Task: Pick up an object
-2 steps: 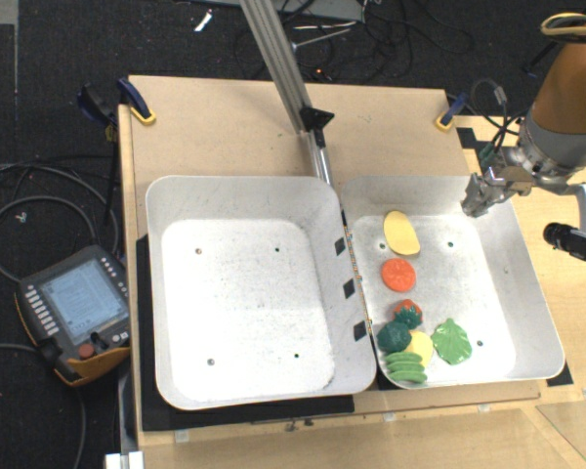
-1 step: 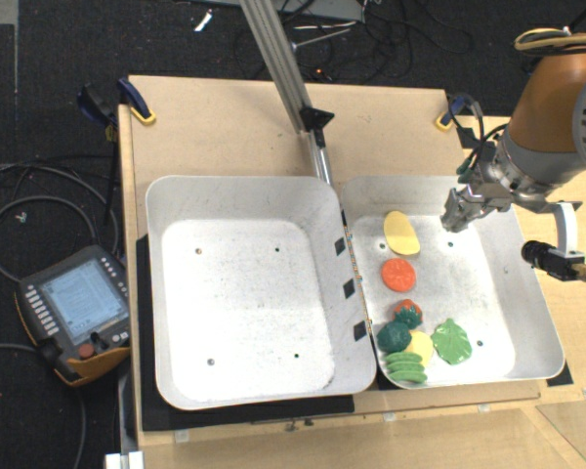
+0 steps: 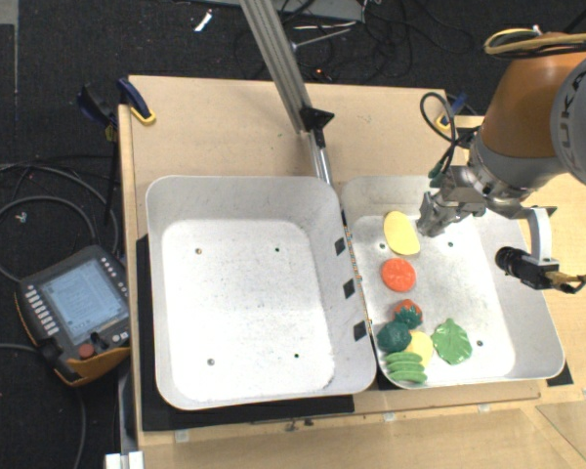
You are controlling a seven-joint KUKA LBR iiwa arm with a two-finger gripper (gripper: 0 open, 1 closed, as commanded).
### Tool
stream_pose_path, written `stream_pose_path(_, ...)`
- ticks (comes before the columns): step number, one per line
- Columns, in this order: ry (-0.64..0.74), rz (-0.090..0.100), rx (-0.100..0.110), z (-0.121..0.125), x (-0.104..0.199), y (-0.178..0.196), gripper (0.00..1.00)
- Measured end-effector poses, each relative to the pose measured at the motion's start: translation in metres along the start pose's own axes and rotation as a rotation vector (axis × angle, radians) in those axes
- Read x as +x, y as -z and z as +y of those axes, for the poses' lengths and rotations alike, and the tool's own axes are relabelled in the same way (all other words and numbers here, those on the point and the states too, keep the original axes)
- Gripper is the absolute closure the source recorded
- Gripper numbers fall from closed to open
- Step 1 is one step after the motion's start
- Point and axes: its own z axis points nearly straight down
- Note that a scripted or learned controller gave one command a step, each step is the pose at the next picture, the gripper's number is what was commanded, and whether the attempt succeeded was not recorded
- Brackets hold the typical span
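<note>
The right bin holds several toy foods. A pale yellow piece lies near its upper left, with an orange-red round one just below it. At the bin's lower left cluster a small red-and-green piece, a dark green one, a yellow one, a ribbed green one and a leafy green one. My gripper hangs just right of the pale yellow piece, close to the bin floor. Nothing shows between it and the bin.
The left bin lies beside the right one, sharing a raised divider with black clips. A metal pole slants in from the top. A black attachment juts from the arm over the right bin.
</note>
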Motion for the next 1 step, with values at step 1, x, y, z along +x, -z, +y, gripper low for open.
stream_pose_path(1, 0.000, 0.000, 0.002, -0.0293, 0.0552, 0.0016, 1.00)
